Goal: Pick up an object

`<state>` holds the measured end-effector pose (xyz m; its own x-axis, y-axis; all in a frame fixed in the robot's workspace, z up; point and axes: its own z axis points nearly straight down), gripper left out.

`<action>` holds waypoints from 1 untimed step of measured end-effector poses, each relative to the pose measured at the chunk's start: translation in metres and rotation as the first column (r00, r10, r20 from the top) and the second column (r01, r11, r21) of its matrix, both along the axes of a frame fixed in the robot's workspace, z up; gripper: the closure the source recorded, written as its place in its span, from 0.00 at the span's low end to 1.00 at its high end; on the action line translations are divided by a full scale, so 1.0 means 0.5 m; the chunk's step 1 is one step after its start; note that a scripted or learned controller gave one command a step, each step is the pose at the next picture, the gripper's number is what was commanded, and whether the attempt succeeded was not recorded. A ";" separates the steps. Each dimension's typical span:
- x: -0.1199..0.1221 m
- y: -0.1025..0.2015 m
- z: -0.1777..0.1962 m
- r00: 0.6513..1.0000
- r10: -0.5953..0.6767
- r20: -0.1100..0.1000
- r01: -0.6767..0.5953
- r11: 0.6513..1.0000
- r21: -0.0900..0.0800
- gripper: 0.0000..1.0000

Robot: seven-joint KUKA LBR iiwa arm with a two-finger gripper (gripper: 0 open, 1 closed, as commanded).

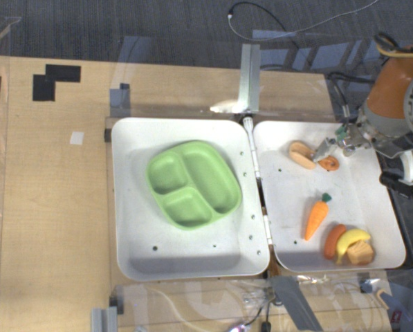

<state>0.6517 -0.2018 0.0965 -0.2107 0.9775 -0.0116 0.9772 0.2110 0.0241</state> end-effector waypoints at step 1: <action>0.003 0.001 0.000 0.998 0.057 0.000 -0.057 0.998 -0.002 0.00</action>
